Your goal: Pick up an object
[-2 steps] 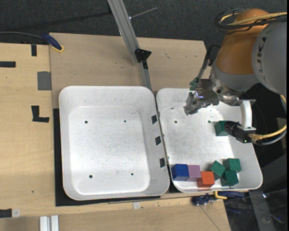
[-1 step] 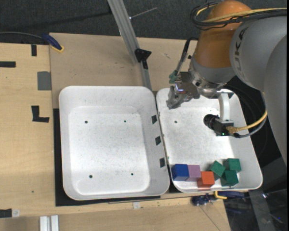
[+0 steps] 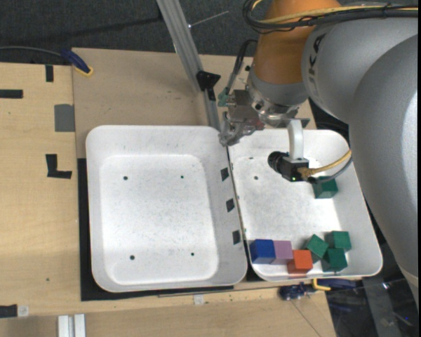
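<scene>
The brown wooden desk (image 3: 28, 223) carries a left white plastic bin (image 3: 154, 209) and a right white plastic bin (image 3: 274, 209). The big grey robot arm (image 3: 372, 76) hangs over the right one. Its gripper (image 3: 231, 132) sits at that bin's far left corner; I cannot tell if it is open or closed. One small green cube (image 3: 325, 187) lies alone. A blue cube (image 3: 263, 250), purple cube (image 3: 283, 250), orange cube (image 3: 302, 260) and more green cubes (image 3: 335, 259) crowd the near edge.

the left bin (image 3: 154, 209) and right bin (image 3: 281, 209) are white with dark specks. a blue cube (image 3: 262, 250), a purple cube (image 3: 283, 249), an orange cube (image 3: 302, 260) and four green blocks (image 3: 335, 260) show. the arm (image 3: 379, 69) is grey, its band (image 3: 295, 41) orange.
</scene>
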Robot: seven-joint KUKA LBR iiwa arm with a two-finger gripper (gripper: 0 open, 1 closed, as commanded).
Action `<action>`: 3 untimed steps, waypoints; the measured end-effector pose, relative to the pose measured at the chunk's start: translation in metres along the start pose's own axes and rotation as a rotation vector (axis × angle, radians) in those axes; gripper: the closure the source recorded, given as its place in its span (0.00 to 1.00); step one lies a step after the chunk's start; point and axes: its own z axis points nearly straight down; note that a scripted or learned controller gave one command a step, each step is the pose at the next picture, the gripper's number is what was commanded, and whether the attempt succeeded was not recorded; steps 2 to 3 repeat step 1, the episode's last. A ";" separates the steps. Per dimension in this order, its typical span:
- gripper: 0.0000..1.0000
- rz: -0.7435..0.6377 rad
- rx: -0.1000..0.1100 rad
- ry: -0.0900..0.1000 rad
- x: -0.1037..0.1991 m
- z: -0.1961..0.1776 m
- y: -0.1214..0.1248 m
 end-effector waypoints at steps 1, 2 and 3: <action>1.00 0.000 0.002 -0.001 0.046 0.022 0.027; 1.00 0.000 0.002 -0.001 0.046 0.022 0.027; 1.00 0.000 0.002 -0.001 0.046 0.022 0.027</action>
